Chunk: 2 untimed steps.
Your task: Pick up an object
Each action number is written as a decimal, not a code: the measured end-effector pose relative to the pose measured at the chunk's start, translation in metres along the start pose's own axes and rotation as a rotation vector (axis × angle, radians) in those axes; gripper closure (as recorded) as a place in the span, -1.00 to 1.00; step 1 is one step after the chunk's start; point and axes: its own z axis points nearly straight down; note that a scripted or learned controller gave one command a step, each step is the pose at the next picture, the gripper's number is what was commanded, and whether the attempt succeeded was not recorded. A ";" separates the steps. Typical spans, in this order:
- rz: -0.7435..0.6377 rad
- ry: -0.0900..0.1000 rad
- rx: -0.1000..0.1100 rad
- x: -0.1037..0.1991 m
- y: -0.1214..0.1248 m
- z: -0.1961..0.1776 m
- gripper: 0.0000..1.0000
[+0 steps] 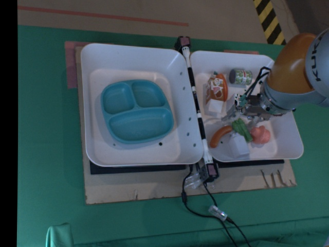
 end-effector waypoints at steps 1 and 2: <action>0.004 -0.003 -0.005 -0.002 0.002 -0.011 1.00; 0.000 0.001 0.006 0.011 -0.017 -0.104 1.00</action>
